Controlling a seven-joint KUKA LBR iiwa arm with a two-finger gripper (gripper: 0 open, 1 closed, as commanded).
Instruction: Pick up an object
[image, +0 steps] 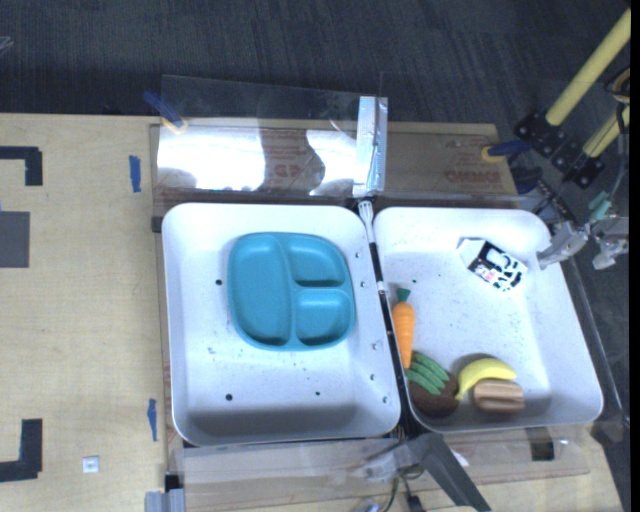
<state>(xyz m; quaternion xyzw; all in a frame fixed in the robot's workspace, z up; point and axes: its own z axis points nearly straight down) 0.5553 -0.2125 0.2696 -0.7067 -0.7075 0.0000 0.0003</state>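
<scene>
Grey tool at the right bin's far right rim, finger spread unclear, grasping nothing visible

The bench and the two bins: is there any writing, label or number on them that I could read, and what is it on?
No text reads clearly.
Cardboard behind the bins: reddish printing, too blurred to read.
Black-and-white card in the right bin: a pattern, no legible words.
Blue plate, carrot, banana: no writing.

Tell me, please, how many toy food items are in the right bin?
4, clustered low on the bin's left side: a carrot along the left wall, a green-topped piece below it, a banana beside that, and a bun-like piece in front. More may be hidden beneath.
</scene>
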